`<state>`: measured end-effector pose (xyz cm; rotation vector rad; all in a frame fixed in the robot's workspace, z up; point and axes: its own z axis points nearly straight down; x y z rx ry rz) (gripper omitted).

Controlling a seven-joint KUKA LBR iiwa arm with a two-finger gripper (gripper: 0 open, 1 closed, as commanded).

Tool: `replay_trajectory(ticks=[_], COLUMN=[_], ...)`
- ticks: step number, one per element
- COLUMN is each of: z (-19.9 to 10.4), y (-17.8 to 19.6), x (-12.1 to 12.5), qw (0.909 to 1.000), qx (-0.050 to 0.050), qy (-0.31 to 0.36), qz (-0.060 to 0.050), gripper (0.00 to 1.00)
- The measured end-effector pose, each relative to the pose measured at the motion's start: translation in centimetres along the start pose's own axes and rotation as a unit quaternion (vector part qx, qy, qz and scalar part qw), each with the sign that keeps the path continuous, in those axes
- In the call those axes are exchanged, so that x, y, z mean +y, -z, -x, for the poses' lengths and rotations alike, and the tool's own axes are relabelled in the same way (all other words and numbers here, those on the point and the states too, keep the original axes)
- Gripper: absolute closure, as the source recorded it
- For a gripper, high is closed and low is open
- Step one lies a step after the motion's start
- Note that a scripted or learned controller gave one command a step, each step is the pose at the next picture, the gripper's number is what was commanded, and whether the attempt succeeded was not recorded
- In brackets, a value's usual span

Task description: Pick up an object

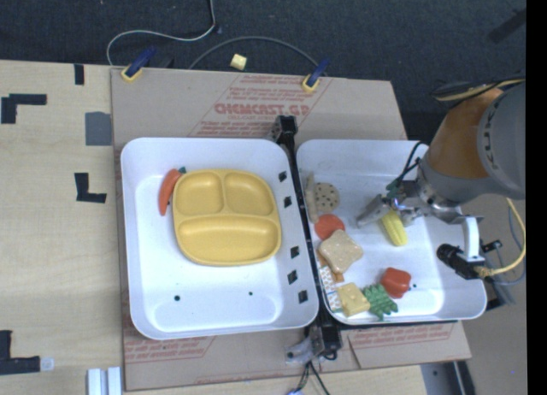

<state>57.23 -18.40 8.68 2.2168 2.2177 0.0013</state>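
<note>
Lying just beside the corn (393, 229), the claw (382, 208) is being held low, reached in from the right; its fingers' state cannot be told.

1 camera, fixed above my bench, looking down at a slant. Far enough back to take in both white bins: left bin (145, 299), right bin (444, 299), cardboard sheet (256, 107) under them. My arm (474, 150) enters from frame right.

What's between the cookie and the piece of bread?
A tomato lies between the cookie above and the bread below, in the right bin, as the camera view shows.
</note>
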Motion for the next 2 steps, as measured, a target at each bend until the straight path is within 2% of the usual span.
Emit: replay_trajectory(ticks=[1,2], z=[0.1,-8.8], y=[1.0,7.4], x=[0.2,1.0], qw=[1.0,1.0], qx=[0.0,0.003], qy=[0.0,0.005], qz=[0.0,0.0], gripper=[1.0,1.0])
